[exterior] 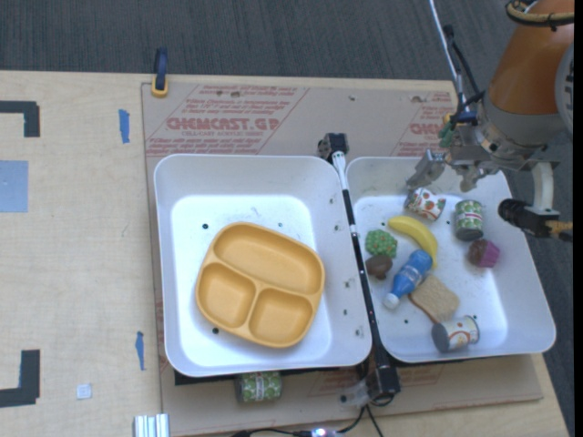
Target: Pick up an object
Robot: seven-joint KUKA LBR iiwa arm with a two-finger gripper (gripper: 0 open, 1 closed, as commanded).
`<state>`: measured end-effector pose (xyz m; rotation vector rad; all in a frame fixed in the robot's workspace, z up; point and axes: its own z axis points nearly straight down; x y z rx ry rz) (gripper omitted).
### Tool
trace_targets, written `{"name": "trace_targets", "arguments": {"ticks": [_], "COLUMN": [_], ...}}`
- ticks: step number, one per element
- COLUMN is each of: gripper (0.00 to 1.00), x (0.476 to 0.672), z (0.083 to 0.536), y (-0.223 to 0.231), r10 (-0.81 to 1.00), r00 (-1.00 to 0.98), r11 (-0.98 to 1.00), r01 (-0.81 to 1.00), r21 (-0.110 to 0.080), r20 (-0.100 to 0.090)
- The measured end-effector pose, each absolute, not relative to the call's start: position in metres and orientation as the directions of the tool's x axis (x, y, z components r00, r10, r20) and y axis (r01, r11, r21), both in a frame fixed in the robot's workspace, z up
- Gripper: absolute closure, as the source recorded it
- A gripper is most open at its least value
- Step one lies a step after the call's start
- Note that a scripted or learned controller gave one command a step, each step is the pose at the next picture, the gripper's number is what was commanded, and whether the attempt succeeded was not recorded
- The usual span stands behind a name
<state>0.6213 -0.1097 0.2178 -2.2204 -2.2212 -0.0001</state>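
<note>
A banana is seen in the right bin, its long axis running from upper left to lower right, with the curve bowed toward the upper right. Just below it a blue bottle is laid slantwise, white cap pointing to the lower left. A green lump and a brown lump are placed left of these, a tan slab below the bottle, and a small can near the bin's lower edge. A patterned cup lies tilted at the top, a green can stands to its right, and a purple piece is found lower right. The arm is brought in from the upper right, orange band uppermost, wrist turned downward. The claw is held above the bin's upper edge, just over the cup, its two fingers spread apart with nothing between them. In the left bin a yellow three-part tray is set. On the sheet over the tabletop, red writing is seen mirrored; "CHEMCAST" seems to be spelled, though this cannot be read with certainty
</note>
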Motion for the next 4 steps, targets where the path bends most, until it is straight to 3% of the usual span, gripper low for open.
{"name": "trace_targets", "arguments": {"ticks": [1,2,3,4], "gripper": [0.0,0.0,0.0,1.0], "x": [0.643,0.631,0.595,0.596], "z": [0.101,0.086,0.087,0.098], "y": [-0.128,-0.096,-0.094,-0.095], "r10": [1.0,1.0,1.0,1.0], "r00": [0.0,-0.001,0.0,0.001], "r11": [0.0,0.001,0.0,-0.001], "r01": [1.0,1.0,1.0,1.0], "r21": [0.005,0.001,0.002,0.009], "r20": [-0.002,0.001,0.0,-0.002]}}
